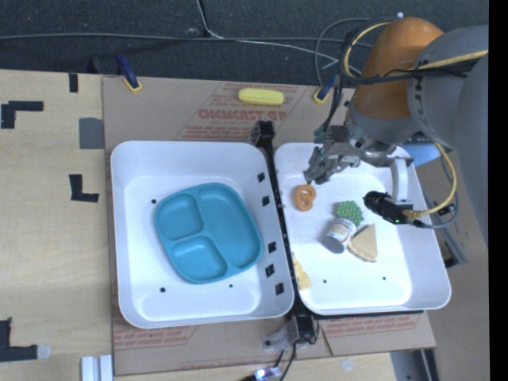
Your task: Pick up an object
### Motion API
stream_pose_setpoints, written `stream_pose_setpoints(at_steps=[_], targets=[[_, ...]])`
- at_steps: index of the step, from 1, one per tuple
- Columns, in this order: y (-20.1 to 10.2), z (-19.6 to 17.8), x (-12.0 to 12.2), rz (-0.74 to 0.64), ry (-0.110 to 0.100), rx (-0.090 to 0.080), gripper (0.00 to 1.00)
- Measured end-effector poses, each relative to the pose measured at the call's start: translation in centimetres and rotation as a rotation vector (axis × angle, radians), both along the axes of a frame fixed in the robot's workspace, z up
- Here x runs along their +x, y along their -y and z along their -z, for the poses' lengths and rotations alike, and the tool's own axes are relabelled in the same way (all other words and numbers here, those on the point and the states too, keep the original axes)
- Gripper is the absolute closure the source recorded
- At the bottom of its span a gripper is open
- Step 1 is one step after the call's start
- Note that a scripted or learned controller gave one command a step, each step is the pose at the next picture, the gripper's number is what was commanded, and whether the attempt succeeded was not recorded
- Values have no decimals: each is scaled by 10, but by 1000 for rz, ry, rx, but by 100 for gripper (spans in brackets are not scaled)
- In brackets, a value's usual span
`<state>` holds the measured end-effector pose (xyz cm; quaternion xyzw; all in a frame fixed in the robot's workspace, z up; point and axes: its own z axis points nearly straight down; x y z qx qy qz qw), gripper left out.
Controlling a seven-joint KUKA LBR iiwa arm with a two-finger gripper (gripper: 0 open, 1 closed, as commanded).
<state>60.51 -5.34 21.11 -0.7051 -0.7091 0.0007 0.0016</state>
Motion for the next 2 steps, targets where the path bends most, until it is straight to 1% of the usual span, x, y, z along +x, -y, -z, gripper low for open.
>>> stream_pose_setpoints(at_steps=[1,2], targets=[[-53,-7,-27,0,0,1,100],[-110,1,-45,-1,-1,0,100]])
